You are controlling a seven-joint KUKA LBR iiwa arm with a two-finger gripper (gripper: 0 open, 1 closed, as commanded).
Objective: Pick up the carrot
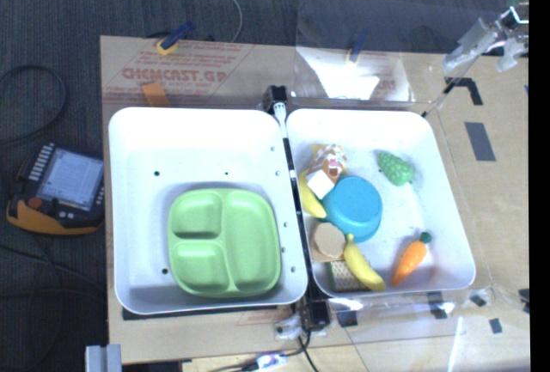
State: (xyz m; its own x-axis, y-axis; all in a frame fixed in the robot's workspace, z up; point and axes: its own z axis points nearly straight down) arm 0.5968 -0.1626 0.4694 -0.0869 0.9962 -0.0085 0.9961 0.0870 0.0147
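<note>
The carrot lies in the right-hand bin, in its near right corner, close to the front wall and the right wall. Its long axis runs on a diagonal: the green leafy top points up and to the right, toward the bin's right wall, and the orange tip points down and to the left, toward the front wall. A yellow banana lies just to its left, apart from it, and a blue bowl sits further up and left, also apart. The gripper hangs well outside the bin, near the upper right corner of the camera view, above the bench and beyond the bin's far right corner. From there the carrot lies well apart, downward in the view and somewhat to the left. Whether the gripper stands wide or narrow cannot be told at this distance; nothing is seen held in it. Judged from this layout, the pick has not yet begun, and the approach calls for closing across the carrot's short axis, square to the diagonal.
</note>
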